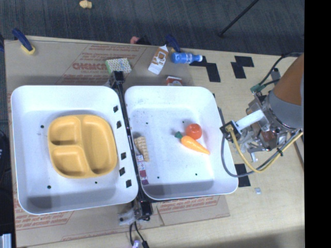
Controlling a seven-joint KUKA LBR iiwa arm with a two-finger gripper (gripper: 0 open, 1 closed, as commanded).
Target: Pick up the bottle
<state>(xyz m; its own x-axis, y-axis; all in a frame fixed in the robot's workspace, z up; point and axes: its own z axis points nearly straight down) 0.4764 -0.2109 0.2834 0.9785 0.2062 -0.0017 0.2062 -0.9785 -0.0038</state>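
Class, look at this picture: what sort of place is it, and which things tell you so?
Probably a robot test bench in a lab: two white bins clamped on cardboard, a cabled tool at the side, and toy food such as a carrot.

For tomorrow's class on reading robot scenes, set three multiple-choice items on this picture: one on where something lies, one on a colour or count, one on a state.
1. Where does the bottle lie?
A. In the left bin
B. In the right bin
C. On the bench behind the right bin

2. What colour is the divided plate in the left bin?
A. Yellow
B. Blue
C. Red

3. How does the bottle rest?
A. Upright
B. On its side
C. Leaning on the carrot

Answers:
1. C, it sits on the cardboard beyond the bin's far rim.
2. A, the plate is plainly yellow against the white bin.
3. B, its length runs flat along the bench, apart from the carrot.
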